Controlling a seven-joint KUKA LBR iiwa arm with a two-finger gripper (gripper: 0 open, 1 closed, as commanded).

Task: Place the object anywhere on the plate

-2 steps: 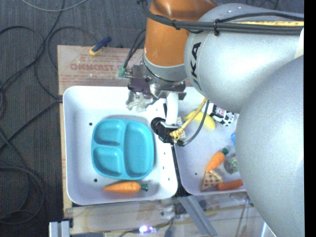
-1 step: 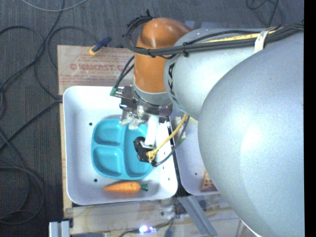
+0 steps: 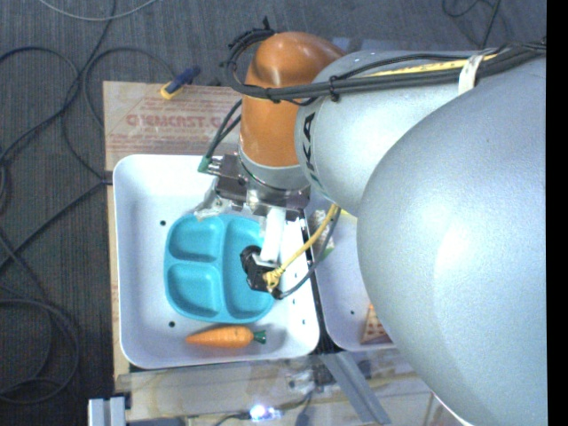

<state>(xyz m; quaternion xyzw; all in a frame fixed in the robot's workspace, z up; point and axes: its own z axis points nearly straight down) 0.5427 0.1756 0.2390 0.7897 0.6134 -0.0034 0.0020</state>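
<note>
Carrot point(image 3: 224, 336) on bin point(image 3: 142, 202) floor, just beside plate's point(image 3: 200, 273) near edge, long axis left-right in view, green tip right. Gripper point(image 3: 244, 204) over plate's far right corner; carrot lies across the plate from it. Claw state: cannot tell

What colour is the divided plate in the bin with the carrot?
The plate is plain turquoise blue, best seen in the camera view.
</note>
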